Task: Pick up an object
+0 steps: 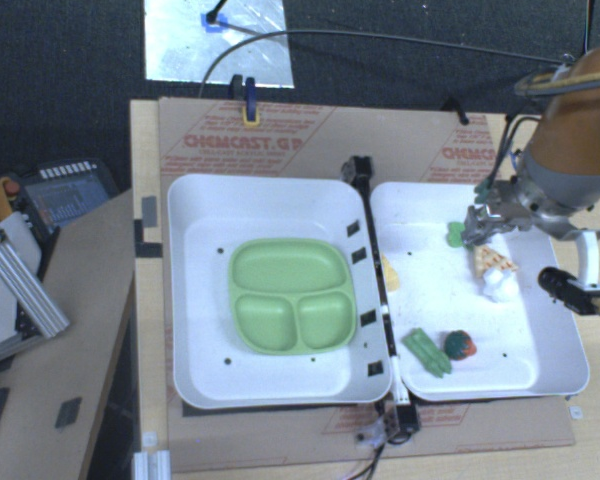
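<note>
From above, two white bins sit side by side on the bench. The left bin (195, 298) holds a pale green divided tray (288, 295), lying flat near its middle. The right bin (550, 368) serves as the landmark for everything else.

The arm (578, 133) reaches in over the right bin's far right corner, and the gripper (477, 221) hangs low over the bin's upper middle part. Whether it is open or closed cannot be told at this slant.

Just beside the gripper, on its left, lies a small green object (455, 234), touching or nearly touching it; no object can be seen caught in the gripper. Just below the gripper, toward the bin's middle, lies an orange checked piece (493, 259) with a white lump (498, 284) against it.

Near the bin's front wall lie a green pod-like piece (426, 352) and, just beside it, a red and green round object (460, 344). A small yellowish bit (389, 274) rests against the bin's left wall.
</note>
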`<state>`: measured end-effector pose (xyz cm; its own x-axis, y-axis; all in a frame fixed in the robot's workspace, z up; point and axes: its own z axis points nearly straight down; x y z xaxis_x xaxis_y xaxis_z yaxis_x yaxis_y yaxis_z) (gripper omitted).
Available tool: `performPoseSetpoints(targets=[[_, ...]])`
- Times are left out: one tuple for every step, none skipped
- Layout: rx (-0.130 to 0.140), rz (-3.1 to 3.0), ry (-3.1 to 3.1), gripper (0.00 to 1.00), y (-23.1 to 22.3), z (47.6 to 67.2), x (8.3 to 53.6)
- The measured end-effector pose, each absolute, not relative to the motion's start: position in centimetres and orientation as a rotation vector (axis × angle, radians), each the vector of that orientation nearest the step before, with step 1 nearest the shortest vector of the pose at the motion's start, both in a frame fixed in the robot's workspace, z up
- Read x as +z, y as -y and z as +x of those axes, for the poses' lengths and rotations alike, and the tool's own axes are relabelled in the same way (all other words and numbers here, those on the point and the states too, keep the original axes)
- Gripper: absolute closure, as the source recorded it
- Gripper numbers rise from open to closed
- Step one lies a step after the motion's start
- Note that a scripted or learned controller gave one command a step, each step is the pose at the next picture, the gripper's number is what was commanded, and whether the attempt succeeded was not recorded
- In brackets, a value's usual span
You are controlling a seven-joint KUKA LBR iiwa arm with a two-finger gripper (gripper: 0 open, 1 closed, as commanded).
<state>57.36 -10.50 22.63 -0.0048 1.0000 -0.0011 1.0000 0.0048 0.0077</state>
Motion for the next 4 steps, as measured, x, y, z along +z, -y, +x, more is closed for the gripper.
performPoseSetpoints(targets=[[0.007,2.212,-2.222,1.00,10.5,57.5,27.6],[0.003,2.211,-2.230,1.00,5.2,57.5,25.9],[0.004,2.211,-2.232,1.00,-0.1,57.2,24.3],[0.003,2.212,-2.232,1.00,-4.5,56.8,23.7]])
